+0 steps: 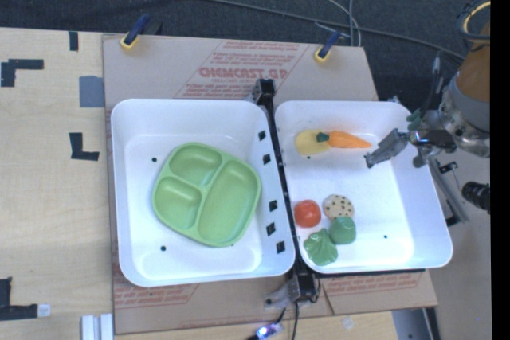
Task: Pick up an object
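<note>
The right bin (414, 239) holds several toy foods. An orange carrot (348, 140) lies at its far side, touching a yellow piece (308, 143). Nearer the front sit a red tomato (307, 212), a speckled cookie (338, 206) and two green pieces (343, 231) (320, 248). My gripper (394, 160) hangs over the right side of this bin, just right of the carrot's tip. It is open, with nothing between its fingers.
A green divided plate (207, 193) lies in the left bin (131, 171). A black divider (275, 171) runs between the bins. Cables cross the dark floor behind the bench, and yellow clamps (134, 31) (327, 48) hold the cardboard base.
</note>
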{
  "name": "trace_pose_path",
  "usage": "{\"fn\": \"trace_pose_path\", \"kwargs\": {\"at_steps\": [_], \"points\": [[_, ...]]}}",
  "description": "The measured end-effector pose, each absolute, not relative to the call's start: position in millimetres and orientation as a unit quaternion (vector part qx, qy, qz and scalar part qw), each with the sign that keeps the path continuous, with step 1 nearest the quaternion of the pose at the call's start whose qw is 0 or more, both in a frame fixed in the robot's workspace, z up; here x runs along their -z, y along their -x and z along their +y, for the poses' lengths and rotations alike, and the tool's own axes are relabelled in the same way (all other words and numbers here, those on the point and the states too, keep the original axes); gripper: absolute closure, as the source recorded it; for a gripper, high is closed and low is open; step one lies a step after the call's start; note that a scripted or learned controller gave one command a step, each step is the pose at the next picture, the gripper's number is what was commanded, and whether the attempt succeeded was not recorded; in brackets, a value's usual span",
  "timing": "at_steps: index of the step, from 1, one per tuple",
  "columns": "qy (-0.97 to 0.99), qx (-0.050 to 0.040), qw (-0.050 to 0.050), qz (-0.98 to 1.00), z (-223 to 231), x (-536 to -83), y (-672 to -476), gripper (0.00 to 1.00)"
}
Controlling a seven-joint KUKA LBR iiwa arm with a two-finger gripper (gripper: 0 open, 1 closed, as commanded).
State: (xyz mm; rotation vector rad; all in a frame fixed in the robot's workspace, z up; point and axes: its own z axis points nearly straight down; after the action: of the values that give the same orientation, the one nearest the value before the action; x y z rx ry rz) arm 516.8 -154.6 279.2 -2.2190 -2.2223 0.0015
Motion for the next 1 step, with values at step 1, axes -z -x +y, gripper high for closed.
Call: {"fn": "trace_pose_path", "kwargs": {"at_steps": [1], "points": [[0.707, -0.0020, 0.002, -0.707, -150.5, -234.2, -520.4, 0.00]]}}
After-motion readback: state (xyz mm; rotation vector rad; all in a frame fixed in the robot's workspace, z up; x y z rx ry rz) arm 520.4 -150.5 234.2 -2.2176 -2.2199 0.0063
